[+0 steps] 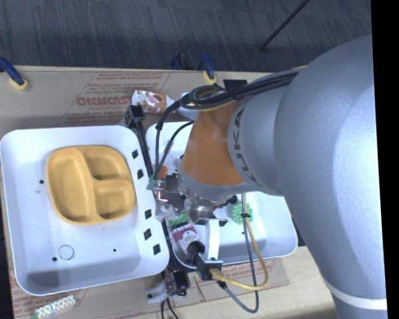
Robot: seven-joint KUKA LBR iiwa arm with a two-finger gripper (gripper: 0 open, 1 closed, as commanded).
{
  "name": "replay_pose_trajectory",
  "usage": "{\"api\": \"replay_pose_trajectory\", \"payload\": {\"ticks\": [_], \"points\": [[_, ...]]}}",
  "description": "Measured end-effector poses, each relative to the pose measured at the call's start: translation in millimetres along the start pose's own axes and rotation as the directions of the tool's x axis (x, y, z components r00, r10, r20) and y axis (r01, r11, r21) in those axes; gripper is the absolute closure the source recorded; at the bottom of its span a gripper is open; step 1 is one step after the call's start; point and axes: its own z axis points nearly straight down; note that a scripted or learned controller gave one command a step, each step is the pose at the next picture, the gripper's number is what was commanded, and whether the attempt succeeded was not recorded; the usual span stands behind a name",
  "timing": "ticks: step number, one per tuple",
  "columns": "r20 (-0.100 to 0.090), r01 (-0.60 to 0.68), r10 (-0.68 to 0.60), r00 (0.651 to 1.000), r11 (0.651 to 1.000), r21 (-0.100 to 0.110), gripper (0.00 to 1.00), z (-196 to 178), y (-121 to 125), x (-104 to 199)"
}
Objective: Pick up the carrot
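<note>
Over the right bin (274, 241), the grey arm (319, 149) comes in from 3 o'clock and covers most of that bin, its orange band (212, 151) above the wrist. The gripper (181, 208) sits low against the bin's left wall, at the 9 o'clock side of the bin. It is buried among cables and brackets, so I cannot tell whether it is open or closed, or whether it holds anything.

A small orange bit (162, 171) with a speck of green at its 7 o'clock shows just beside the wrist, near the wall between the bins. It may be the carrot, but most of it is hidden. A green knobbly object (242, 214) lies at 4 o'clock from the gripper.

The left bin (31, 264) holds a yellow divided plate (91, 183) towards its 12 o'clock. Both bins rest on a cardboard-covered table (83, 98).
</note>
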Motion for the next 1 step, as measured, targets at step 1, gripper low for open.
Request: {"api": "replay_pose_trajectory", "payload": {"ticks": [1], "points": [[-0.002, -0.123, 0.123, 0.992, 0.992, -0.003, 1.00, -66.6, 5.2, -20.9]]}}
